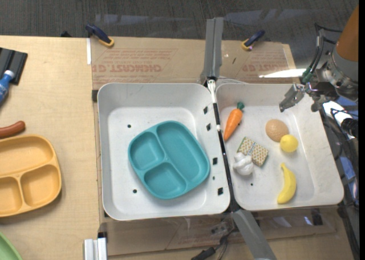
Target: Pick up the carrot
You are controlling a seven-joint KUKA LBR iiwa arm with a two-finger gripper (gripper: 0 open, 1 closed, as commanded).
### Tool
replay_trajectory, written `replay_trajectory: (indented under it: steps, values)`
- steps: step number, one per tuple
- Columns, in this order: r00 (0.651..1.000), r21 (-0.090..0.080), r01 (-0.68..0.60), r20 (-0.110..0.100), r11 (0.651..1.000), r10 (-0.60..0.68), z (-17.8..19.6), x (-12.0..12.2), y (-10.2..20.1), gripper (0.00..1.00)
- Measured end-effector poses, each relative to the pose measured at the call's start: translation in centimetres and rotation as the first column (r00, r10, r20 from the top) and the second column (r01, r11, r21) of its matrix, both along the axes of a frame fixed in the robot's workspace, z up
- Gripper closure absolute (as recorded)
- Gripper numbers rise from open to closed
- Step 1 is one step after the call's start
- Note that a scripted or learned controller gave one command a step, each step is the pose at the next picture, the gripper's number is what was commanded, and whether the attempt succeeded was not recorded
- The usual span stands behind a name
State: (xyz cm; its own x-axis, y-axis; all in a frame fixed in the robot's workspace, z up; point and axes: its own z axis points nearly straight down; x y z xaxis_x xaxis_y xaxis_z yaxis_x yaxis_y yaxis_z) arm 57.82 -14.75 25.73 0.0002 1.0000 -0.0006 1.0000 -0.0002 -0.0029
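Observation:
The carrot (232, 121), orange with a small green top, lies tilted at the left side of the right bin (325, 196), close to the divider between the bins. My gripper (303, 98) hangs over that bin's far right corner, well to the right of the carrot and apart from it. Its two fingers are spread, one fingertip (287, 102) pointing toward the bin's middle, and nothing sits between them.
In the right bin also lie a tan egg (276, 130), a lemon (288, 143), a banana (287, 183), a checkered cracker (253, 151) and a small white piece (243, 165). A teal divided plate (167, 159) fills the left bin (108, 139). An orange tray (25, 176) sits on the table at left.

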Motion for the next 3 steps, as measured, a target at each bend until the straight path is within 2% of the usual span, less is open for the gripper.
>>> replay_trajectory:
  steps: [1, 2, 3]
  values:
    - [0.960, 0.000, -0.279, 0.001, 0.960, 0.279, -8.5, 5.9, 5.5, 0.00]
    - [0.952, -0.007, -0.306, 0.024, 0.952, 0.306, -14.3, 7.7, 5.0, 0.00]
    - [0.942, -0.001, -0.337, 0.004, 0.942, 0.337, -16.5, 8.1, 4.8, 0.00]
